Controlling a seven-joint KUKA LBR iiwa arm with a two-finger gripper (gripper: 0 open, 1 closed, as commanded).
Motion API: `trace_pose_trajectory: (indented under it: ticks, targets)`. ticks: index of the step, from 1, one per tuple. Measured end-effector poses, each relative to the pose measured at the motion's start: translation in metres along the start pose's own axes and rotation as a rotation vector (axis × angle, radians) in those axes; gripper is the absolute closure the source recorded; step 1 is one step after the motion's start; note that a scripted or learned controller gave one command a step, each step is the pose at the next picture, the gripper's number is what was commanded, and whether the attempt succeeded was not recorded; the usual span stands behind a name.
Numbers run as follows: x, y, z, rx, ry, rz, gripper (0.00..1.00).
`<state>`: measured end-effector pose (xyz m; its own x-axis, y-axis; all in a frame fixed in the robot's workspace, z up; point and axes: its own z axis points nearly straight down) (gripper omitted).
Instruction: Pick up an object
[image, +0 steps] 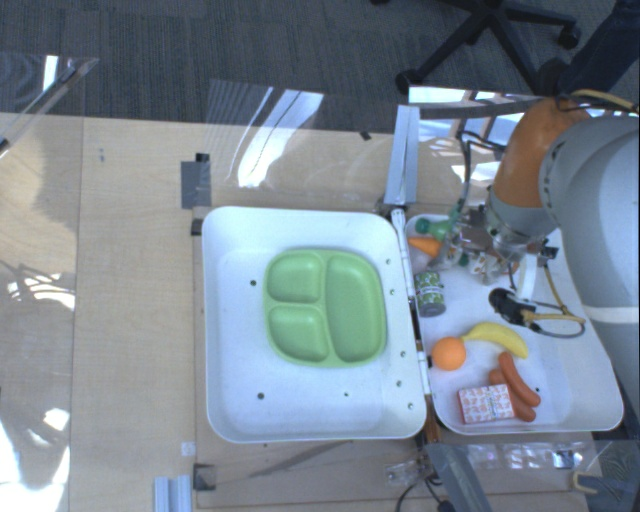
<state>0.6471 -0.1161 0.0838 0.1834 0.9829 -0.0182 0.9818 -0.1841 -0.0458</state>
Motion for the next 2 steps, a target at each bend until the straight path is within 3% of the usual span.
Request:
trace_pose_trajectory:
  ticks: [2]
  targets:
    - [0.013,-0.006,-0.001,-0.021,0.005,0.048,0.0]
